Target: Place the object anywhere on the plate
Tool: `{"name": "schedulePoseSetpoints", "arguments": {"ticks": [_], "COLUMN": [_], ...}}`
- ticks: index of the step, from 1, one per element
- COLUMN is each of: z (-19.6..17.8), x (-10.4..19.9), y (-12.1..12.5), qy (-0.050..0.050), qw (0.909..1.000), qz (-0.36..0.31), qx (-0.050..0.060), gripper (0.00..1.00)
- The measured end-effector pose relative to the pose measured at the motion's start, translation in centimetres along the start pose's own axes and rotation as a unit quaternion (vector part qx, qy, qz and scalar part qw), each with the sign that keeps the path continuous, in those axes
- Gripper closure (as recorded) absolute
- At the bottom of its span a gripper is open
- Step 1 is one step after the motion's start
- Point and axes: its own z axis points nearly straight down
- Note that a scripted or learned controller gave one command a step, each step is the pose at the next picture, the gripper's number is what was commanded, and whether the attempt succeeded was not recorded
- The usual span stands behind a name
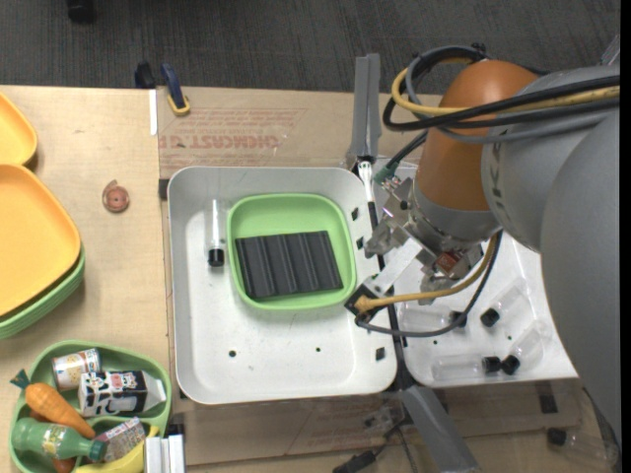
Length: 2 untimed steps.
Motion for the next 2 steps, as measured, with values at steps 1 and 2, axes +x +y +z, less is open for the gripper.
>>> {"name": "schedulePoseSetpoints", "arguments": {"ticks": [1,2], "z": [-0.6,6.3], "x": [-1.3,2.0], "y": [-0.8,0.0], "qy": [-0.001,-0.001], "qw": [0.9993,0.9961], "qz": [0.038,0.088], "qx": [0.000,0.001], "gripper": [0.00,0.00]}}
